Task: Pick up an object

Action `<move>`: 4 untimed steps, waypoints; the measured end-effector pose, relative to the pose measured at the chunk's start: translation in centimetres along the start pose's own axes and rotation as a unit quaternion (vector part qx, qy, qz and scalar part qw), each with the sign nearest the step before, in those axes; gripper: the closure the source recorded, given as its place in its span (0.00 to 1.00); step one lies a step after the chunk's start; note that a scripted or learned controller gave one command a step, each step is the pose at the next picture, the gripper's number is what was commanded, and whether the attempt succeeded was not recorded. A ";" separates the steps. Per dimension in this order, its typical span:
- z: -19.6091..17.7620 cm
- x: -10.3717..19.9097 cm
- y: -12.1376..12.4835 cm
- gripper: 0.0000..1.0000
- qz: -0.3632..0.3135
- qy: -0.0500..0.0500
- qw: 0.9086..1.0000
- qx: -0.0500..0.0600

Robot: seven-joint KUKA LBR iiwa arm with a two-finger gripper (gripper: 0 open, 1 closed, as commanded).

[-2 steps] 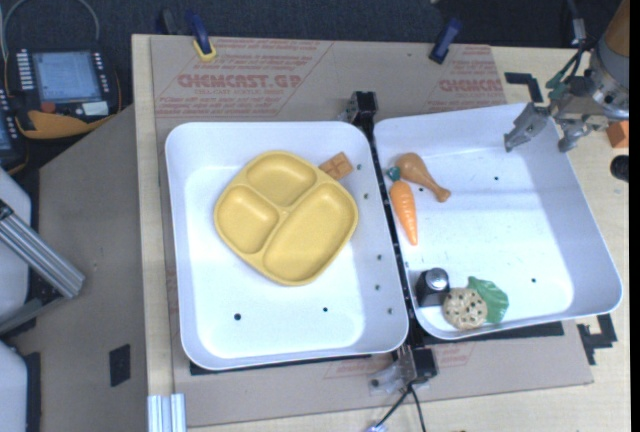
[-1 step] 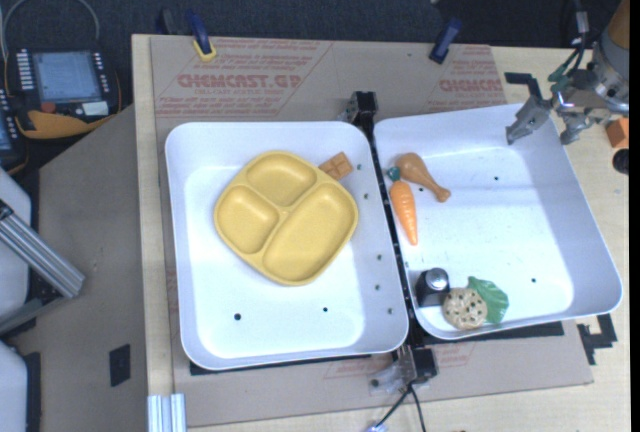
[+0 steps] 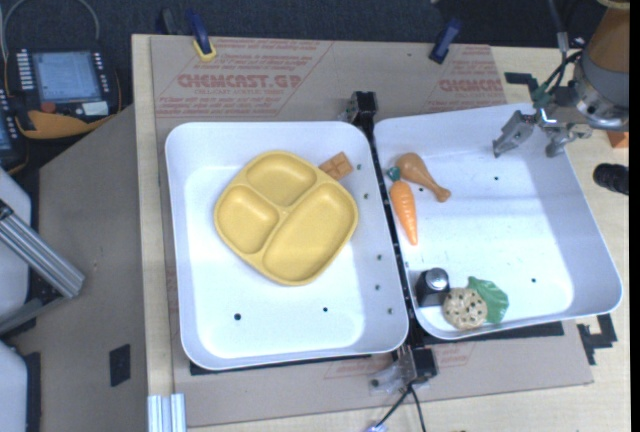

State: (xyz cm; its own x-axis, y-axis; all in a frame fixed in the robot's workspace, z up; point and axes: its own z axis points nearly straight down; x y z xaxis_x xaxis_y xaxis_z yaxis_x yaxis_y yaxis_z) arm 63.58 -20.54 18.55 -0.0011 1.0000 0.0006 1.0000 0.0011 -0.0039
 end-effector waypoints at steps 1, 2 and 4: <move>4.8 -0.6 -0.7 0.00 0.000 0.001 1.000 0.000; 7.8 -0.1 -0.1 0.00 -0.002 0.002 1.000 -0.008; 0.4 -0.5 0.0 1.00 0.000 -0.002 1.000 -0.006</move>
State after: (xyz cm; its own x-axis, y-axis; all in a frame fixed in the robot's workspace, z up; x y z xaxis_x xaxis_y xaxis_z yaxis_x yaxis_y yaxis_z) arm 63.59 -21.08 18.18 -0.0017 1.0000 -0.0037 1.0000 0.0017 0.0087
